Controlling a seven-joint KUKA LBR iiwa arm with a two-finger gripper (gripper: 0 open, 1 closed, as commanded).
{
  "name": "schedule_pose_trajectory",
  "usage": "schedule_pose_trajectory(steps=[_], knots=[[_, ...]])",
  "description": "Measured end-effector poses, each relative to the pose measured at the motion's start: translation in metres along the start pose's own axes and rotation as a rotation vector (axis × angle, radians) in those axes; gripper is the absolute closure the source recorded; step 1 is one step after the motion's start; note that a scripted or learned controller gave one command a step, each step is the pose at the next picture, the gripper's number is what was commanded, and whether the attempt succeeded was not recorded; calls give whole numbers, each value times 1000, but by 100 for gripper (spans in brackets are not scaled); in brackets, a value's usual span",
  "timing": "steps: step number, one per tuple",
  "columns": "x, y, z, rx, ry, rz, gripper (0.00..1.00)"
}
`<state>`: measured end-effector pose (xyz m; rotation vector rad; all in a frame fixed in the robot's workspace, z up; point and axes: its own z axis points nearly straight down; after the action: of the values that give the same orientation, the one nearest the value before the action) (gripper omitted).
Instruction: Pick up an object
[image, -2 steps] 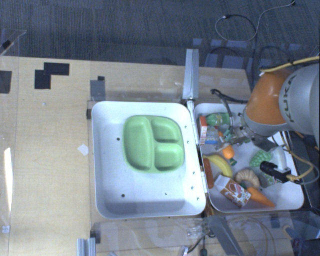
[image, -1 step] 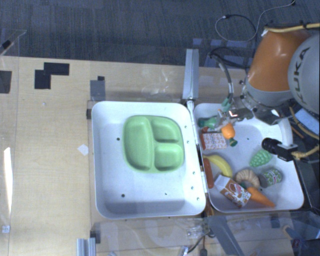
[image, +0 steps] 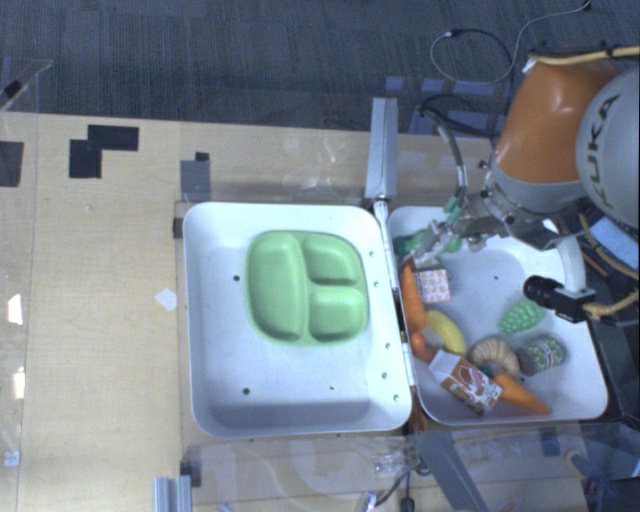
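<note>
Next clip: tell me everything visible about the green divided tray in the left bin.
The light green divided tray looks like matte plastic with rounded corners and three hollows: one long compartment on its left, two smaller ones stacked on its right. It lies flat, slightly skewed, on the floor of the left white bin, nearer the far wall, touching nothing else.

Left bin (image: 215, 400): a divided tray (image: 305, 287) lies near its centre. Right bin (image: 590, 395): a banana (image: 446, 331) lies by the left wall, a carrot (image: 520, 392) and a carton (image: 468, 384) along the front edge.
</note>
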<state>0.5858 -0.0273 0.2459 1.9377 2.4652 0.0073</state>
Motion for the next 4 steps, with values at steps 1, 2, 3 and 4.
schedule_pose_trajectory(steps=[1, 2, 3, 4], knots=[[-61, 21, 52, 2, -1, 174, 0], [-71, -1, 115, 3, 0, 118, 0], [-71, 1, 103, -2, -1, 116, 100], [-78, 68, 62, 0, -2, 351, 100]])
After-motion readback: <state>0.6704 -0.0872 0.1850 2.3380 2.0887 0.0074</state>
